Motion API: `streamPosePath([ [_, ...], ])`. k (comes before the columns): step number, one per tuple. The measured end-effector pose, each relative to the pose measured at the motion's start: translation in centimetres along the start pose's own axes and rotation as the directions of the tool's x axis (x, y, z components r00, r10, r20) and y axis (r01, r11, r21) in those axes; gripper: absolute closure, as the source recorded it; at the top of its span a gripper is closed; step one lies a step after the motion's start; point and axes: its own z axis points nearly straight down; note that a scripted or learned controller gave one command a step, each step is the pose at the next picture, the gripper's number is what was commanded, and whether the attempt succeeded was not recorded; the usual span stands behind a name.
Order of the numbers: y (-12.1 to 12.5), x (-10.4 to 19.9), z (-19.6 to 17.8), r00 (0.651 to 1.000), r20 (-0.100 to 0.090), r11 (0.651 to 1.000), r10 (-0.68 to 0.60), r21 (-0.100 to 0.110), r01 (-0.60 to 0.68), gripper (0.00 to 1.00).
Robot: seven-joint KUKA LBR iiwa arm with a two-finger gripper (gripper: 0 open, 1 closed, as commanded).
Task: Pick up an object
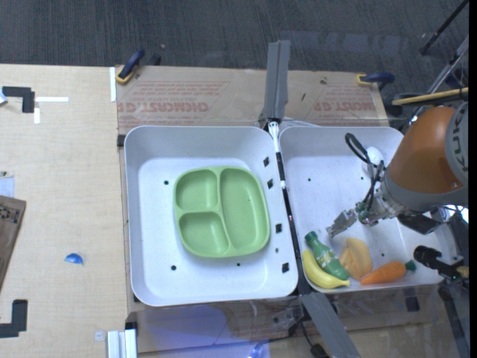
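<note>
The hand (344, 223) hangs in the right bin (328, 162), above the banana (319, 272). I cannot tell its state.

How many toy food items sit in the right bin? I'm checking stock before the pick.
4, clustered at its front edge: a yellow plastic banana, a green bottle-shaped toy, a pale yellow lumpy piece, an orange carrot. Others may hide beneath the arm.

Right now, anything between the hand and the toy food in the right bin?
Nothing visible. The hand hangs over bare floor of the right bin, up-left of the pale yellow piece. The green bottle, banana and carrot lie clustered near the front wall, uncovered.
</note>
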Motion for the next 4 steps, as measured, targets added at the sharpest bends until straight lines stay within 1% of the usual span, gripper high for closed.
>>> streamPosePath([
  [1, 0.3, 0.8, -9.4, 0.997, 0.0, 0.997, -0.074, 0.0, 0.074, 0.0],
  [2, -1.8, 4.2, -1.0, 0.977, 0.019, 0.977, -0.211, -0.023, 0.211, 0.0],
  [3, -2.4, -3.0, 0.0, 0.973, 0.001, 0.973, 0.229, 0.001, -0.229, 0.0],
  [4, -3.3, 2.0, -5.8, 0.963, 0.0, 0.963, 0.27, 0.001, -0.27, 0.0],
])
